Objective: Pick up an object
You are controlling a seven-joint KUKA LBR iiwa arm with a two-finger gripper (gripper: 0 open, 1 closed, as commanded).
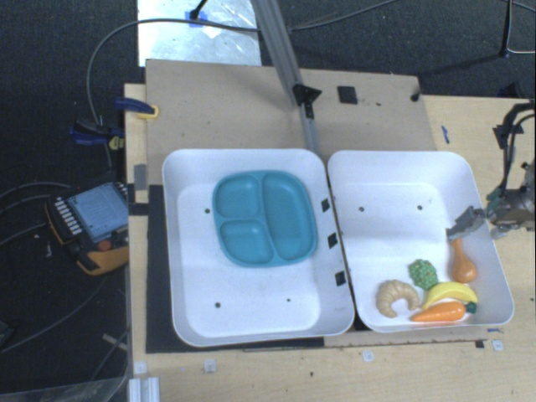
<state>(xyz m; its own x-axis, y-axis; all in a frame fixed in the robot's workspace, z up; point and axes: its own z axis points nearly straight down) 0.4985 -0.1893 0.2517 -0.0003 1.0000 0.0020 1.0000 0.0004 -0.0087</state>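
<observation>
Light: even, bright overhead.
Glare: 2 shallow white plastic bins [251,308] wash out; silver foil sheet [201,23] gleams.
Sharpness: soft, slightly grainy.

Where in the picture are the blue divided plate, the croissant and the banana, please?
blue divided plate [265,219]: camera view, on the ridge between its compartments, in the left bin.
croissant [398,296]: camera view, middle of its curved body, in the right bin.
banana [451,292]: camera view, middle of its yellow arc, above the carrot.
</observation>
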